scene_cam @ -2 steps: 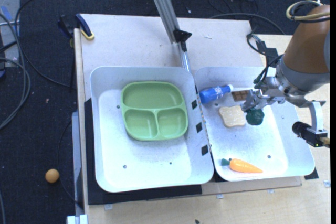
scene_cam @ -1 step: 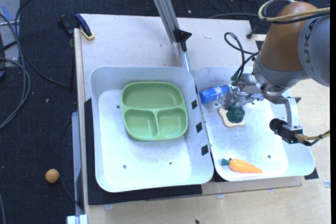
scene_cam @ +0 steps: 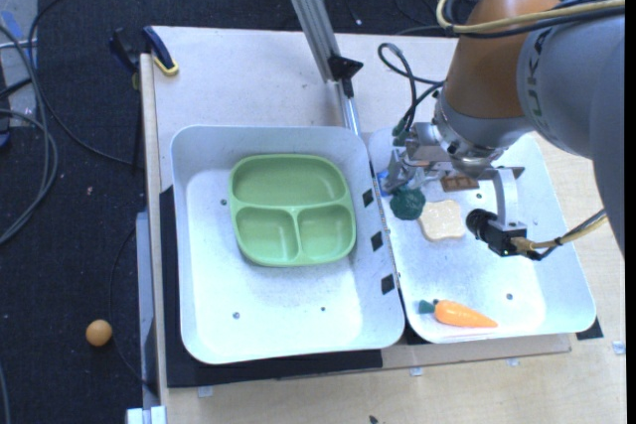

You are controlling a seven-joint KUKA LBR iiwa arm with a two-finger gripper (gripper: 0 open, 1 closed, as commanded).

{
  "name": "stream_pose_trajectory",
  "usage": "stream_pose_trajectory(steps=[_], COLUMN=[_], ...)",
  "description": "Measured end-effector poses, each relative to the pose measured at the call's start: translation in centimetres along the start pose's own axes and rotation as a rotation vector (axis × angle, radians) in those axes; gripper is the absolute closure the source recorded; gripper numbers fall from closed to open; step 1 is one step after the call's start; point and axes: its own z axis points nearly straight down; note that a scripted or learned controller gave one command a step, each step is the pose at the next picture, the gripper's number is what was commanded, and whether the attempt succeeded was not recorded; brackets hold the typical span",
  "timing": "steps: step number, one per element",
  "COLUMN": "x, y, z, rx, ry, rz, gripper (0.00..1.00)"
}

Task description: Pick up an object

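My gripper (scene_cam: 401, 180) hangs over the left side of the right bin (scene_cam: 556, 303), under the grey arm and its orange band. Just below it, a small dark green lumpy object (scene_cam: 405, 205) rests against the bin's left wall; whether the gripper touches it I cannot make out. Right of that lies a pale beige toast-like piece (scene_cam: 443, 221). An orange carrot (scene_cam: 463, 315) with a green tip sits near the bin's front edge.
The left bin (scene_cam: 199, 313) holds a light green divided plate (scene_cam: 293, 211). A slanted metal pole (scene_cam: 308, 5) crosses the back of the bench. Black cables and a black fitting (scene_cam: 497, 235) hang off the wrist over the right bin. On the floor at left lies a small orange ball (scene_cam: 97, 332).
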Motion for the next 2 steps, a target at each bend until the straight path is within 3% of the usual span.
stream_pose_trajectory(steps=[2], x=[10.3], y=[2.1], z=[1.1], rx=[0.002], ry=[-0.001], rz=[0.001], gripper=[1.0])
